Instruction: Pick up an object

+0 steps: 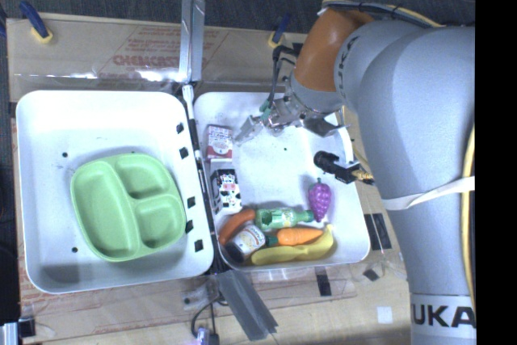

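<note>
your gripper [257,124] hangs near the right bin [355,248]'s far rim, grip state unclear; open floor lies between it and the grapes [321,199].

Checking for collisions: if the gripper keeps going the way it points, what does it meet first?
The gripper points toward the view's left, so the small red-and-white carton by the right bin's left wall seems first, though depth is unclear.

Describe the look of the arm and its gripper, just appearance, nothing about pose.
The arm is a thick, rounded body in light grey with an orange band above the wrist. White letters "UKA" of its maker's name show near its base, and a thin pale strap crosses its casing. The gripper is small, metallic grey, with dark cables running near the wrist.
</note>
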Controlling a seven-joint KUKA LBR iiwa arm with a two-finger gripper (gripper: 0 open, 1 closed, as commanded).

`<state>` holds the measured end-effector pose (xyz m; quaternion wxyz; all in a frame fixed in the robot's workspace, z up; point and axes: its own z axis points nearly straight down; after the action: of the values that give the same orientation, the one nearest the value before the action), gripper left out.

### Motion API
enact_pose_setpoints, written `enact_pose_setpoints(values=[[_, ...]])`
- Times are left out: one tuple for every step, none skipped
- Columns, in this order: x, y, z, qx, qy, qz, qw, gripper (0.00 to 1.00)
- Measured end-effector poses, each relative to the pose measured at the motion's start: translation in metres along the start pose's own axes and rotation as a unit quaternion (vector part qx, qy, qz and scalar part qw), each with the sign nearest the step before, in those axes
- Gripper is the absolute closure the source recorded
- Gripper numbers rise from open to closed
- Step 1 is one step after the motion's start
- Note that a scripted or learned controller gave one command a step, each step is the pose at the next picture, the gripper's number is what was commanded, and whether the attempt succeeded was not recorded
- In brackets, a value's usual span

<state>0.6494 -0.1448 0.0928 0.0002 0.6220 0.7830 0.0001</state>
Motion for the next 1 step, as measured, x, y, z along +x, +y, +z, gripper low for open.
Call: enact_pose_setpoints(values=[[0.0067, -0.0174, -0.0154, 0.001, 0.001, -0.002, 1.0000, 0.00]])
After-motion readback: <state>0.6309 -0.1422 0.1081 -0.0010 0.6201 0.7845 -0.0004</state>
